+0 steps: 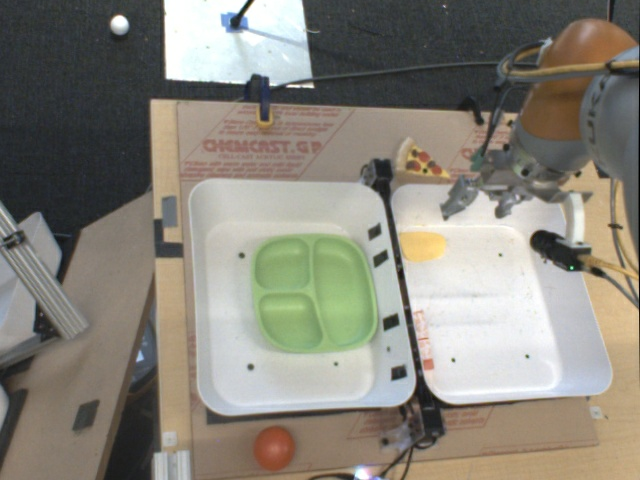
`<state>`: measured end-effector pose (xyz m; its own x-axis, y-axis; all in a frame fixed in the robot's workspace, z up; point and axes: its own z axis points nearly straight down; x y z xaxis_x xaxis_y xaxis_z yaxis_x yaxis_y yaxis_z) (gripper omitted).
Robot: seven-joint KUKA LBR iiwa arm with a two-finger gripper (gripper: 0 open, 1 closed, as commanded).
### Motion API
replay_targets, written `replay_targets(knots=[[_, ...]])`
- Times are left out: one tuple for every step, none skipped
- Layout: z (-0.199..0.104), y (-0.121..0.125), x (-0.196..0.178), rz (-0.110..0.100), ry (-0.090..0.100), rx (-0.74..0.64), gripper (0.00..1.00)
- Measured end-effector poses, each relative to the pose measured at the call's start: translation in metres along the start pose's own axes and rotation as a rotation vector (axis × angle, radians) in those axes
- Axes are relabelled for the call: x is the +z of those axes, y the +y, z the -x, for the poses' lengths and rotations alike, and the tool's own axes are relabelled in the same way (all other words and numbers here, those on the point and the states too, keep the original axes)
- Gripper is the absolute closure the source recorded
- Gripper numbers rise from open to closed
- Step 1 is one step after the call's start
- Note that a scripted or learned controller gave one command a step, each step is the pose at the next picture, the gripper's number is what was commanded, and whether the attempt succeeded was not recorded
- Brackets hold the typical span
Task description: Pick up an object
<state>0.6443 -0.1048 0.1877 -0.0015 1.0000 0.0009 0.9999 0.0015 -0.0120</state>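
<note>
A flat yellow object [423,245] lies in the right bin [520,368] near its upper left corner. My gripper [484,200] hangs over the back edge of the right bin, to the right of and behind the yellow object, its two fingers spread apart with nothing between them. A pizza-slice toy [421,160] rests on the cardboard just behind the right bin, left of the gripper. A green divided tray [313,291] sits in the middle of the left bin [225,368].
An orange ball [273,447] lies on the cardboard in front of the left bin. A small white ball [120,25] sits on the dark floor at far upper left. A white sheet [236,28] and a clamp [260,98] are behind the bench.
</note>
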Motion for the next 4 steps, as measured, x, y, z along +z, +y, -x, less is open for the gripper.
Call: replay_targets(knots=[[0.000, 0.003, -0.008, 0.013, -0.001, -0.002, 0.00], [0.005, -0.005, 0.042, 0.010, -0.001, 0.001, 0.00], [-0.001, -0.013, 0.099, 0.009, 0.000, 0.000, 0.00], [-0.001, -0.012, 0.103, 0.013, -0.001, 0.001, 0.00]])
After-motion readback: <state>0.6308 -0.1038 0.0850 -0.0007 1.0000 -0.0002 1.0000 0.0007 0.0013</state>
